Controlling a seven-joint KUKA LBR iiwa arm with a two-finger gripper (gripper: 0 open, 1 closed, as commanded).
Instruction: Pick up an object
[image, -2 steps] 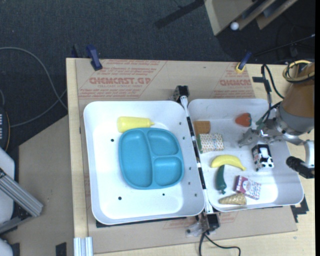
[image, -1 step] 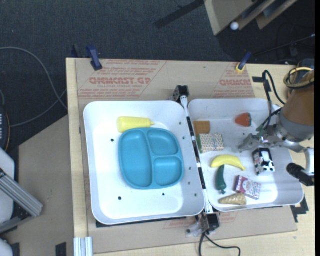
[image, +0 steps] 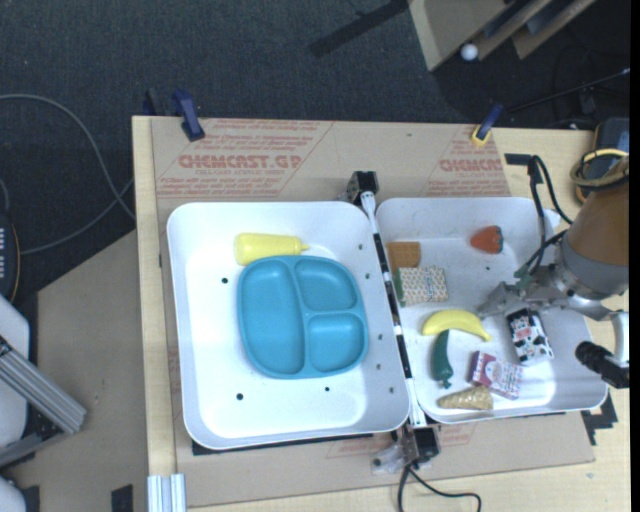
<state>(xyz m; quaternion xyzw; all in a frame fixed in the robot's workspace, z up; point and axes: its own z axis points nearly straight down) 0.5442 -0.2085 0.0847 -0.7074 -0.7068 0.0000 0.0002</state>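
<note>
claw low over the right bin, grip unclear

my claw (image: 520, 300) sits at the right bin's (image: 560, 400) right side, just above a black-and-white carton (image: 528, 336); whether it is apart or together i cannot tell. my arm is cut off at the edge. nearest lie a cone (image: 466, 399), pink packet (image: 494, 372), green vegetable (image: 441, 358), banana (image: 454, 322); farther, a red object (image: 487, 239). the left bin (image: 200, 300) holds a blue plate (image: 300, 315).
</note>
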